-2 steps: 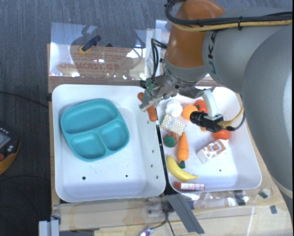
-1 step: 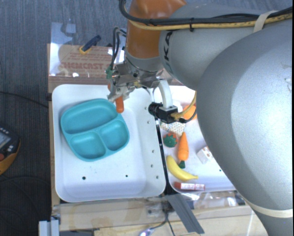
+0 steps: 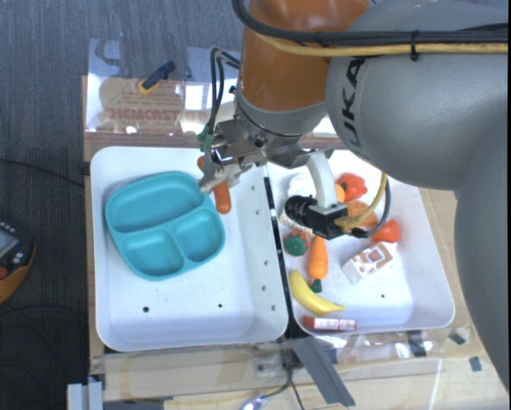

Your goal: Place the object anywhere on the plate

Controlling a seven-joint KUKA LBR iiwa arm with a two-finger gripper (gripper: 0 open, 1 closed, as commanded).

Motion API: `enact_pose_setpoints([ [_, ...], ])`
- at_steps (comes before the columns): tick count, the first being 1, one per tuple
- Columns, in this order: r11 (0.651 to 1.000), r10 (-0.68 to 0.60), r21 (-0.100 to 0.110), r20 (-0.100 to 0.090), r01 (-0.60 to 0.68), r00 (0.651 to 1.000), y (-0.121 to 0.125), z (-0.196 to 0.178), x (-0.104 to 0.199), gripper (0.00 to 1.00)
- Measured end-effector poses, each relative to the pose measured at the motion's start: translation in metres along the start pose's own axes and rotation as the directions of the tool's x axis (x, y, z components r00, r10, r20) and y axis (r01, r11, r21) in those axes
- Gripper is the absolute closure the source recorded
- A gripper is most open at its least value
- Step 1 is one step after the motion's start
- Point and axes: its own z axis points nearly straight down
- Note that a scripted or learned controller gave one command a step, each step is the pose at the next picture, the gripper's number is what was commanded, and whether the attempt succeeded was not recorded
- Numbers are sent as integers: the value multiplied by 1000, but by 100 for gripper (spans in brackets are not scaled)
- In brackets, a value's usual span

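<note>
Sausage (image 3: 223, 198) — between gripper (image 3: 216, 180) fingers

Plate (image 3: 163, 225) in left bin (image 3: 187, 319); banana (image 3: 311, 293), carrot (image 3: 318, 258) in right bin (image 3: 426, 301).

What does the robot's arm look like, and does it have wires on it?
The arm is big, round and smooth grey, with black letters on its side. Near the wrist sits a shiny orange band. Black and yellow cables run across it. Below comes a grey metal end effector with thin wires looping beside it.
</note>
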Motion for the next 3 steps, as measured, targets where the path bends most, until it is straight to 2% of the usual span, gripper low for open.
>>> enact_pose_setpoints([
  [1, 999, -39, 2, -1, 39, 999, -24, 66, -47, 100],
  [2, 996, -86, 1, -1, 86, 996, 30, 92, 10, 100],
  [3, 996, -85, 1, 0, 85, 996, 31, 92, 9, 0],
])
